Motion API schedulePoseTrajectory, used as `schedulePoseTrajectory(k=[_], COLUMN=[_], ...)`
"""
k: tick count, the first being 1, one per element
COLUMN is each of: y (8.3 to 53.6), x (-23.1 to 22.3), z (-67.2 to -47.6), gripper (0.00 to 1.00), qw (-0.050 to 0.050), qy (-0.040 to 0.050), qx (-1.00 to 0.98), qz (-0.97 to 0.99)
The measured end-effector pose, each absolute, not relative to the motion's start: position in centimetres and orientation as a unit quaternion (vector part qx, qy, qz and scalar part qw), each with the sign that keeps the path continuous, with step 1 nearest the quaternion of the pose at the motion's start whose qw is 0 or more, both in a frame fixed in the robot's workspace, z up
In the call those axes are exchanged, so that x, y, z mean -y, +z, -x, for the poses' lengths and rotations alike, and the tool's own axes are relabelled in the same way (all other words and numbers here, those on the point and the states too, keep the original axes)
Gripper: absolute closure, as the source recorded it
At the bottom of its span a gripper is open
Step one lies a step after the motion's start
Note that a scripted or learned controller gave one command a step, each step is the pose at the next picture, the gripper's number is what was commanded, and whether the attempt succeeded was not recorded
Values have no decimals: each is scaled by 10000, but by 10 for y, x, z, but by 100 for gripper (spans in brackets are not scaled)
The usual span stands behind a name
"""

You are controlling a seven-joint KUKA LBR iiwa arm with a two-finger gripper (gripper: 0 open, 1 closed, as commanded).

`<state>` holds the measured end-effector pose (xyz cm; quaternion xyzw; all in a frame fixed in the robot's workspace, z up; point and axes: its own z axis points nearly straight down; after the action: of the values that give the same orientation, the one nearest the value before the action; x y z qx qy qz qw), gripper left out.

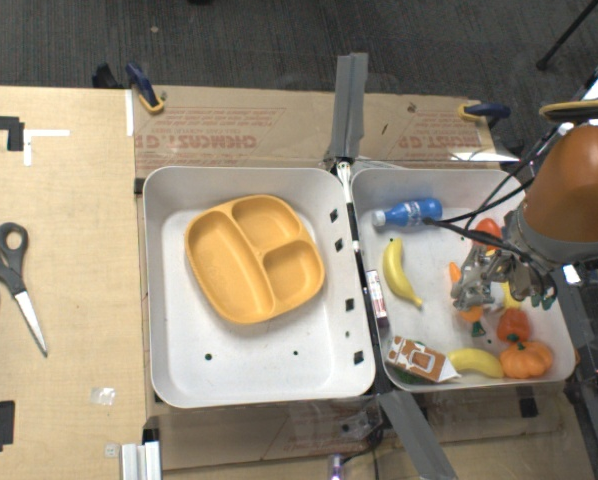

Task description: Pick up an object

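Arm lowered into the right bin [569, 368] among small toy foods.

Nearest the camera, at the right bin's front edge, a small printed carton [419, 360], a yellow banana [476, 362] and an orange pumpkin-like piece [525, 358] are seen lying side by side, with a red piece [512, 324] just behind them. Above these, the gripper [476, 288] is seen low over the bin's middle, close to an orange piece [471, 314]; whether the jaws are open or closed cannot be told, and nothing is visibly held. A second banana [399, 273] is found to its left, and a blue bottle [408, 212] lies toward the bin's far wall. In the left bin [169, 368] a yellow divided plate [254, 258] is laid. Scissors [17, 278] are seen on the surface at far left.
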<state>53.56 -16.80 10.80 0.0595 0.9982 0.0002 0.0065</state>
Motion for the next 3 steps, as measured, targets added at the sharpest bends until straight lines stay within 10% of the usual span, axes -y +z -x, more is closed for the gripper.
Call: schedulePoseTrajectory(k=[1, 2, 3], y=[92, 92, 102], x=[133, 133, 133], z=[-562, -562, -563], gripper=[100, 0, 100], qw=[16, 15, 35], qy=[2, 1, -2], qx=[-9833, -9833, -9835], qz=[-1821, -1822, -1809])
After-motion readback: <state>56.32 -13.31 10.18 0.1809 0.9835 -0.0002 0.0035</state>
